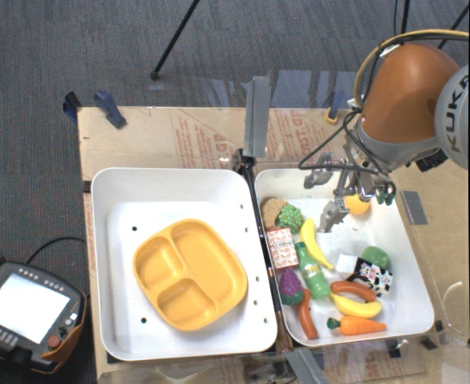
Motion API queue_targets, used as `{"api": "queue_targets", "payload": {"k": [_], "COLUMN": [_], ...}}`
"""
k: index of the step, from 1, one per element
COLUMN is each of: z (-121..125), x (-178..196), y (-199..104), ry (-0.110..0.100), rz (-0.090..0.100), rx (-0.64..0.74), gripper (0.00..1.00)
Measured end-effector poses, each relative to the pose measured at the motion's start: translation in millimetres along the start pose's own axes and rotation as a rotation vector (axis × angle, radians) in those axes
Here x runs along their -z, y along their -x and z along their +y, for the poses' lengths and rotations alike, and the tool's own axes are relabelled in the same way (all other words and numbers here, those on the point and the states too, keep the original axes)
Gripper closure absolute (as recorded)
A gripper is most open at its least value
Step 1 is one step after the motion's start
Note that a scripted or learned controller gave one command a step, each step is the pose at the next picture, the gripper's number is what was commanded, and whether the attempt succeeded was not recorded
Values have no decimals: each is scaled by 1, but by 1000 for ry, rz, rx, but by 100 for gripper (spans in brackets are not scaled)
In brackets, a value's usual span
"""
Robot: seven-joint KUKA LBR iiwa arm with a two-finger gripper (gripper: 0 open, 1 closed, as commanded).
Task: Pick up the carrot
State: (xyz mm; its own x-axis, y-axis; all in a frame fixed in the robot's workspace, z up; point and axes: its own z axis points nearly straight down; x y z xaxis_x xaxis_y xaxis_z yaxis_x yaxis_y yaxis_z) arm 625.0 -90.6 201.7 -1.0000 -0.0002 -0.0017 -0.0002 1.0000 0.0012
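Carrot (357, 325) lies at the near edge of the right bin (417, 282), just below a banana (356, 306), well apart from the gripper (355, 198), which hovers at the bin's far end clasping a small yellow-orange piece (358, 206).

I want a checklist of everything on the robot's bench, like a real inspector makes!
Surface: brown bench bearing two white bins, left bin and right bin.
Job's things: carrot lying near the right bin's front edge, untouched.
Clutter: yellow divided plate in left bin; in right bin, two bananas, green bottle, purple eggplant, sausage, small printed box, cow-print carton.
Grippers: gripper over the right bin's back part, with something yellow-orange close beside it; far from the carrot.
Cables: yellow and black cables around the arm.
Surroundings: handheld pendant on the dark floor.
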Motion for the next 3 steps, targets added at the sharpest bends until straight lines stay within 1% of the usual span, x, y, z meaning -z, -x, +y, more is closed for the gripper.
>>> {"api": "queue_targets", "payload": {"k": [1,2,3], "z": [-56,-103,-113], "x": [40,-44,-119], "y": [21,7,11], "ry": [-2,2,2], "rz": [-7,6,8], "rx": [-48,-141,-190], "gripper": [0,0,0]}}
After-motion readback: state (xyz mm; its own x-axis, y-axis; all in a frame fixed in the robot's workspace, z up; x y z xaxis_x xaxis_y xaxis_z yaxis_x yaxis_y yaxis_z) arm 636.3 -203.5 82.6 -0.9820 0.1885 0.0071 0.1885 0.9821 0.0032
